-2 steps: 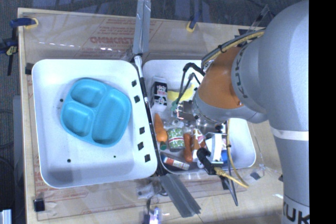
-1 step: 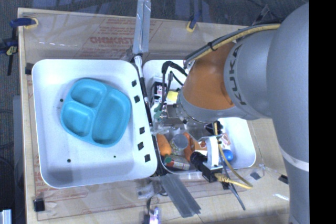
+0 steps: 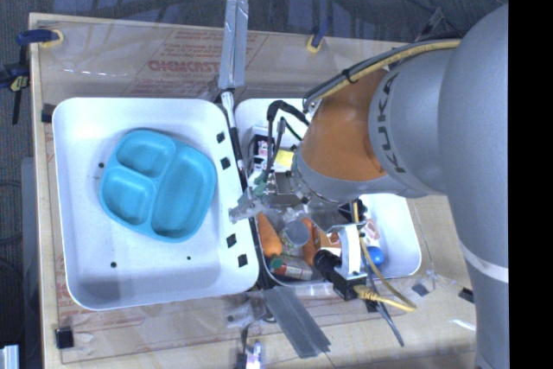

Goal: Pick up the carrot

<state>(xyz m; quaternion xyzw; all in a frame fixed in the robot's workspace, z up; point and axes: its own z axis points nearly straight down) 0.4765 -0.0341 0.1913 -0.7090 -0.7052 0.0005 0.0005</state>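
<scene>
The carrot (image 3: 270, 236), orange and slim, lies along the left wall of the right bin (image 3: 402, 259), near its front corner. My gripper (image 3: 289, 225) hangs low in that bin, just right of the carrot and over a small pile of items. The grey arm with its orange band (image 3: 346, 138) covers most of the right bin, and the wrist hides the fingertips.
A blue three-compartment plate (image 3: 158, 183) rests in the left bin (image 3: 86, 272). Beside the carrot lie small objects, among them an orange piece (image 3: 324, 259) and a blue-tipped item (image 3: 374, 256). A grey bar (image 3: 233, 43) stands behind the bins.
</scene>
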